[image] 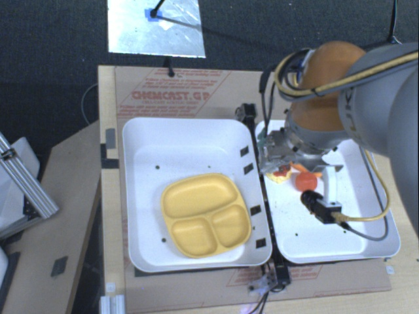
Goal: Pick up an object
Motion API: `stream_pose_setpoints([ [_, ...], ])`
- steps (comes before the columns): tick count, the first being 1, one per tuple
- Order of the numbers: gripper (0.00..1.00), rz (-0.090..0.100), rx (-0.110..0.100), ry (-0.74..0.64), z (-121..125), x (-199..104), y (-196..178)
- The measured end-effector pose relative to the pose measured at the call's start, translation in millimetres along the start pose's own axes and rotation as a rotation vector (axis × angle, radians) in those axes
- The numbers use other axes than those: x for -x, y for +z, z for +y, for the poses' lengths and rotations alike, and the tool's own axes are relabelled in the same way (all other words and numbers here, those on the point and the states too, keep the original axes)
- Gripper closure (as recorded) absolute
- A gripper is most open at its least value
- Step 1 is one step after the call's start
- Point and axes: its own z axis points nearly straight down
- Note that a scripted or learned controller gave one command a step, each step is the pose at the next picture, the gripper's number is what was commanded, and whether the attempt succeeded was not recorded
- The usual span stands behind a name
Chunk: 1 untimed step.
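Presently the arm's gripper is low in the right bin, at its left wall, directly over small orange and yellow toy pieces. Whether it is wide, narrow or holding cannot be told. Nothing is visibly lifted; grasp and raise remain. A yellow divided tray lies untouched in the left bin

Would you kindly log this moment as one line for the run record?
arm: over right bin | end effector: low at bin's left side | nearby: small red and orange objects | left bin: yellow divided tray
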Motion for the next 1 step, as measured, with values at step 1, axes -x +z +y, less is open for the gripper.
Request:
stream_pose_setpoints([
  [1,1.0,0.001,0.001,0.001,17.0,-54.3,-12.0],
])
